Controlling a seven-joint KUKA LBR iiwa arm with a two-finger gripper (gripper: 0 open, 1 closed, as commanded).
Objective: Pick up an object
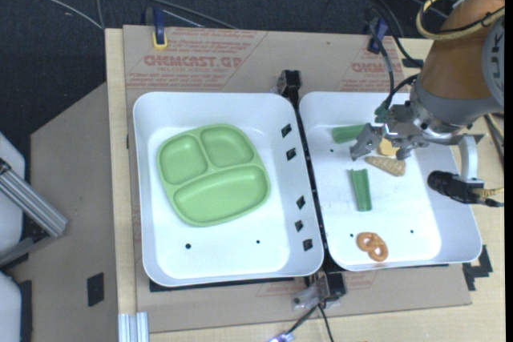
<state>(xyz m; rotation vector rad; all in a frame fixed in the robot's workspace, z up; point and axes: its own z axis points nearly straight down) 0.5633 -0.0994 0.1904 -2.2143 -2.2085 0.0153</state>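
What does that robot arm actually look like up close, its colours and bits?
The arm is a rounded grey body with a broad orange band above the wrist. A yellowish cable loops over its top. At its end sits a small metal gripper with thin dark wires running alongside.

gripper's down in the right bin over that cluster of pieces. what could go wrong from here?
1. The gripper sits where the tan piece and a green piece lie close together, so it may nudge or catch the wrong one, or close on nothing.
2. The green stick lies just below; a sideways shift could knock it.
3. The pretzel lies near the right bin's front rim.
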